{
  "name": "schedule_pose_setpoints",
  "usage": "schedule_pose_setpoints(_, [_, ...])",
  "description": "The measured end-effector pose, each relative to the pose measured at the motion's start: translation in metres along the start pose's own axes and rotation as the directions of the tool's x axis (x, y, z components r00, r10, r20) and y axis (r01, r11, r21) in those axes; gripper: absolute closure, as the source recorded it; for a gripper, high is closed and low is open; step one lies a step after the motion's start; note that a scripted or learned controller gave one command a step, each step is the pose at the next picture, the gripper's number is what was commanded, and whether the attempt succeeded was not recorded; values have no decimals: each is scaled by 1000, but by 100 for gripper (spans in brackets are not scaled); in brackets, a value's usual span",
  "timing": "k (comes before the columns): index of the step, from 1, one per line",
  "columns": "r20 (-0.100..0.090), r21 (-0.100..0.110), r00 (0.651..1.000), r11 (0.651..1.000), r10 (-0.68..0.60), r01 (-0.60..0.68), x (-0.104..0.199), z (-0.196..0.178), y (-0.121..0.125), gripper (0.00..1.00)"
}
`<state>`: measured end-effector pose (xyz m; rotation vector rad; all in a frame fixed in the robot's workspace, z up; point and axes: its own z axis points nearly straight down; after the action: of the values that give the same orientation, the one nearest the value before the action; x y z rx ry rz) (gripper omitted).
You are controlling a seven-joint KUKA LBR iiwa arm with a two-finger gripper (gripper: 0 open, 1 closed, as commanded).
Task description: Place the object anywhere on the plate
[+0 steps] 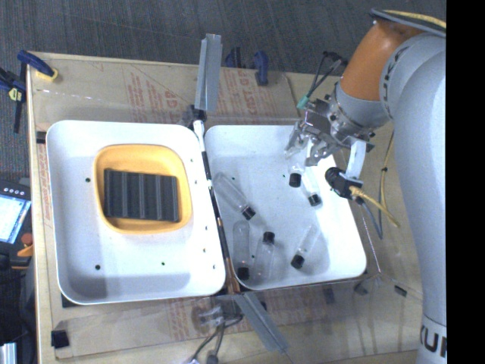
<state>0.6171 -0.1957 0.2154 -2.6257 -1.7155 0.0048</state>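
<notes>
A yellow plate (142, 156) with a dark ribbed insert lies in the left white bin (68, 264). Several clear plastic bottles with black caps lie in the right white bin (345, 268): one (229, 191) near its left wall, two (261, 255) at the front, one (306, 244) at the front right. Two more black caps (294, 179) sit just below my gripper (308, 147), which hangs over the bin's back right part. The clear bottle bodies under it are hard to make out, and nothing is plainly held.
A low divider (209, 196) separates the two bins. Clamps (261, 65) and a metal bracket (208, 70) stand along the bench's back edge. Cables (375, 202) hang beside the right bin's outer wall. A small screen (11, 217) sits at the far left.
</notes>
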Motion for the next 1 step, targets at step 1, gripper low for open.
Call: schedule_pose_setpoints(1, [1, -1, 980, 980, -199, 199, 20, -27, -51, 100])
